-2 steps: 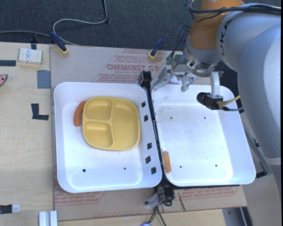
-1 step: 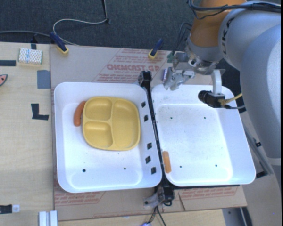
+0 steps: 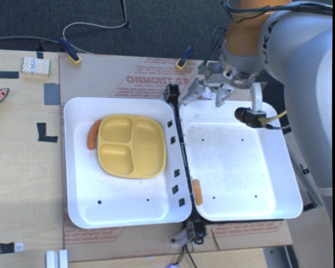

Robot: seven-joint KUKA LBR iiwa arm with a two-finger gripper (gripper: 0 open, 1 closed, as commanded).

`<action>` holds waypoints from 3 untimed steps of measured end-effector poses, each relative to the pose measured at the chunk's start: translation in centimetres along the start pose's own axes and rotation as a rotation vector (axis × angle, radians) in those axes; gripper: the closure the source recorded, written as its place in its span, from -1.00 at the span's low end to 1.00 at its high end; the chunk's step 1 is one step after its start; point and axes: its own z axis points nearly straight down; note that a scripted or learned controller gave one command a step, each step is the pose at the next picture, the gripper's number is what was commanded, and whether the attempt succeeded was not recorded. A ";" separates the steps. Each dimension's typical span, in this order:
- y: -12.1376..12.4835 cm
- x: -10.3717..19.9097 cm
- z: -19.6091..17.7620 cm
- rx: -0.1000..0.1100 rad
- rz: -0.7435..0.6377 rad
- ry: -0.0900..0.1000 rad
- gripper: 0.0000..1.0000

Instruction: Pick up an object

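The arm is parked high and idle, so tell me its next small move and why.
Probably swing the gripper toward the near edge of the right bin and stop above the small orange carrot. The gripper hangs over that bin's far left corner, and the carrot lies alone beside the divider, easier to reach than the yellow plate.

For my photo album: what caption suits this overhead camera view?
Robot gripper poised over the right bin; yellow plate in the left bin.

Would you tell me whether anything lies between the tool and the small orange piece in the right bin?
Nothing visible: bare bin floor separates the tool from the orange piece.
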 end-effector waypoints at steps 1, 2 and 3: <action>0.0 0.0 -0.9 0.000 0.000 0.001 1.00; 0.0 0.0 -0.9 0.001 0.000 0.001 -1.00; 0.0 0.0 -1.9 0.001 0.000 0.002 1.00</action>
